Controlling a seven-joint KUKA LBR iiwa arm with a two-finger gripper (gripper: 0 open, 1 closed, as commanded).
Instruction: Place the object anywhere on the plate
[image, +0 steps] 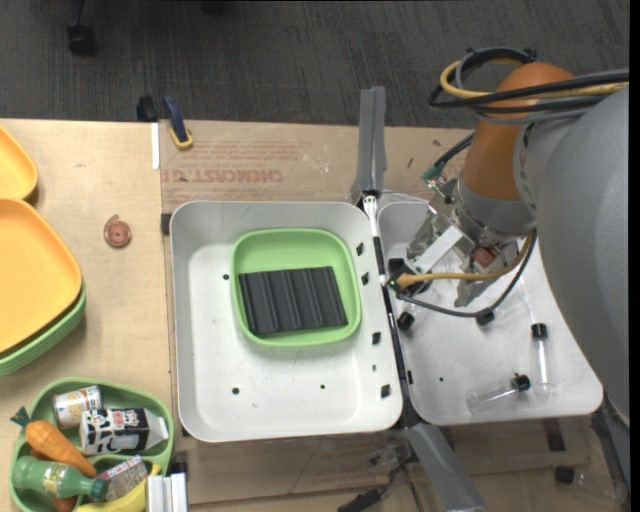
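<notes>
You have 2 shallow white bins side by side on the tabletop (120, 180). The left bin (200, 380) holds a green plate (295, 248) sitting toward its far half, and on that plate lies a dark grey ribbed slab (292, 300), flat and roughly centred, tilted a little off square. The rest of that bin floor is bare white with a few small dark holes.

The right bin (450, 390) holds 2 clear tubes with black caps: 1 tube (541, 355) lies along the right side, pointing near to far, and a second tube (495, 393) lies near the front edge, angled across. 2 small black pieces sit on the floor, 1 (406, 321) near the left wall and 1 (485, 317) nearer the middle.

The arm comes in from the right, its orange band (510, 140) above the wrist, and the tool (440, 262) hangs low over the far part of the right bin, just beside the divider between the bins. You cannot tell from here whether it is open or closed, or whether it carries anything; cables and a yellow hose cross in front of it.

Far left, stacked yellow plates (30, 270) overhang the tabletop edge. At the near left, a green bowl (150, 412) holds a small can (77, 405), a toy carrot (58, 445), a green bottle (55, 480) and a black-and-white carton (122, 430). A small reddish disc (118, 233) lies on the tabletop.
</notes>
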